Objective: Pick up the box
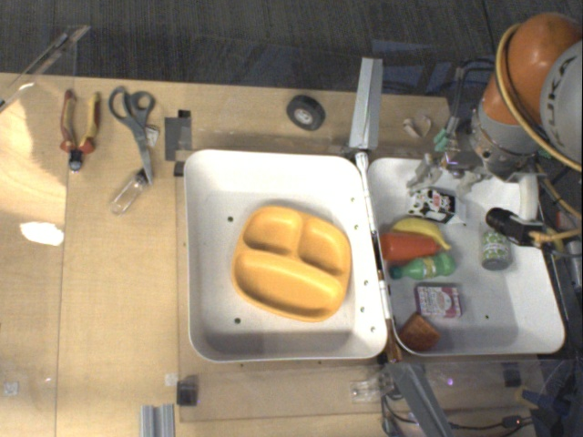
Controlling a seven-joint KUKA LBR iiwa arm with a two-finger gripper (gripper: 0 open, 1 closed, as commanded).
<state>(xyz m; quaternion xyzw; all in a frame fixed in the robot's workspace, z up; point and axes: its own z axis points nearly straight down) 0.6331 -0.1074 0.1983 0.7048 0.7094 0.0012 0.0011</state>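
Over the right bin (547,321), my fingers (435,173) hang near its back left corner; whether they are apart or together I cannot tell. Just below them lies the box (433,204), touching the banana (421,231).

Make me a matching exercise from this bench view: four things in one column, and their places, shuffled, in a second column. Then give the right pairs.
Things
1. yellow bread-shaped object
2. scissors
3. pink box
4. roll of black tape

Places
A. on the bench, left of the bins, beside the pliers
B. in the right bin, below the green bottle
C. on the bench behind the left bin
D. in the middle of the left bin

Pairs: 1-D, 2-A, 3-B, 4-C
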